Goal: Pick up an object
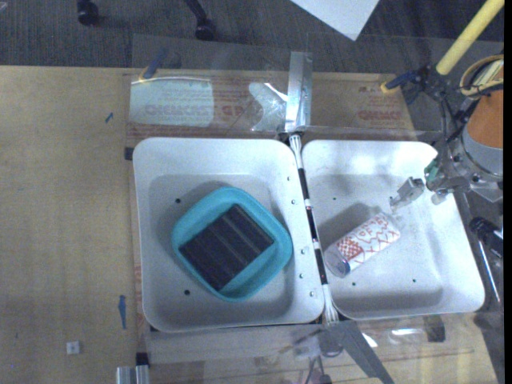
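Two white bins side by side, teal container (pixel 232 242) in left bin (pixel 152 174), patterned tube (pixel 366 244) in right bin (pixel 456 278), gripper (pixel 406 192) above tube, finger state indiscernible.

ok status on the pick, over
Gripper above right bin, nothing between fingers. Patterned cup on its side, just left of gripper. Path clear.

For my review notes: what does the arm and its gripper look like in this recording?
The arm enters from the view's right: grey metal with an orange band above the wrist. Dark cables run around its upper part. The gripper at its tip is small, pale grey and metallic, with thin fingers that blur into the white bin beneath, so finer detail and markings cannot be made out.
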Tool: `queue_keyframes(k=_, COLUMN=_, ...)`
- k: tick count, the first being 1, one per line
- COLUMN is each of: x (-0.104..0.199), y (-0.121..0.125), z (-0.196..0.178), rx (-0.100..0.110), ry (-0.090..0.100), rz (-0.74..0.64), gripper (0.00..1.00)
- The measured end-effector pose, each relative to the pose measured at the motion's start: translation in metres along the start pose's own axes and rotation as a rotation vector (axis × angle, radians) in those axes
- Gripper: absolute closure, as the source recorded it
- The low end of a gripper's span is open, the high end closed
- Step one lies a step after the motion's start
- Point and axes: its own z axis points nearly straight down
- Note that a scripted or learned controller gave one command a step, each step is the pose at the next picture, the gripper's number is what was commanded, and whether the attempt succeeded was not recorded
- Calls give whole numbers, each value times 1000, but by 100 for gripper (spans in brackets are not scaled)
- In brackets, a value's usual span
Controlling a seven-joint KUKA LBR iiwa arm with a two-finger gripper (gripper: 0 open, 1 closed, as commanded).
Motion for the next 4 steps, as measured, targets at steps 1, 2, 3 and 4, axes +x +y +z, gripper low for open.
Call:
queue_keyframes(k=1, x=7, y=-8, z=65, rx=-3, ry=-2, rz=-47, gripper=0)
queue_keyframes(k=2, x=5, y=-86, z=66, rx=-1, ry=0, rz=-152, gripper=0)
queue_keyframes(k=3, x=43, y=-4, z=91, rx=-9, ry=-3, rz=-139, gripper=0)
queue_keyframes(k=4, x=67, y=111, z=59, rx=-4, ry=-3, rz=-184, gripper=0)
